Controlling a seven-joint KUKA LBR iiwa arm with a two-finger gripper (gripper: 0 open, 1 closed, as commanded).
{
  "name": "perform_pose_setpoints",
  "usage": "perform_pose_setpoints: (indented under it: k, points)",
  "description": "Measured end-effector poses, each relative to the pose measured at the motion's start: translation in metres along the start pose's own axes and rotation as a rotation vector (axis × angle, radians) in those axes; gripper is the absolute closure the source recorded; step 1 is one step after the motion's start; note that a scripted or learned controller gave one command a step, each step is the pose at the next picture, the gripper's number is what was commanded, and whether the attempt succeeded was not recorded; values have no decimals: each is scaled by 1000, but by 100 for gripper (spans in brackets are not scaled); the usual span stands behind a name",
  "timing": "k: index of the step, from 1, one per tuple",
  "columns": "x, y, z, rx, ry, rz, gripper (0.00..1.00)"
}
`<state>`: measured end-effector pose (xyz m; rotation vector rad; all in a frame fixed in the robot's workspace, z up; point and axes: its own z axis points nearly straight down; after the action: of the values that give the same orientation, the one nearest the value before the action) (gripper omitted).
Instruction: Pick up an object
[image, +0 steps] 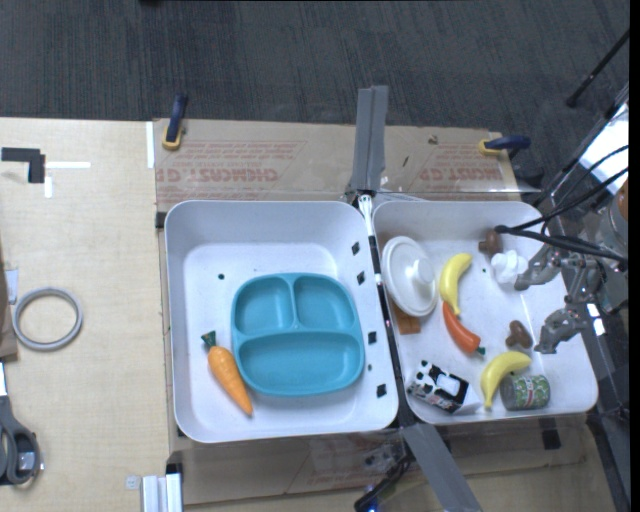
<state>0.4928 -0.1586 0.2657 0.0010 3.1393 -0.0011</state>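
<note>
Fingers (540, 300): two grey metal prongs showing dull highlights
Cables (585, 175): black and white lines running along the arm

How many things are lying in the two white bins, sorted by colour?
Yellow: 2, banana and second banana
Orange: 2, carrot and orange chilli
Blue: 1, divided plate
White: 2, lid and small white piece
Brown: 2, bits
Black-and-white: 1, cow-patterned toy
Green: 1, can
Total: 11
</note>
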Motion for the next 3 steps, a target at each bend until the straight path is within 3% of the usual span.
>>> perform_pose_setpoints:
  k: [1, 2, 3]
  points:
    - [14, 31, 174, -1, 1, -242, 0]
    - [-44, 59, 174, -1, 1, -116, 0]
    - [-91, 57, 174, 0, 1, -178, 0]
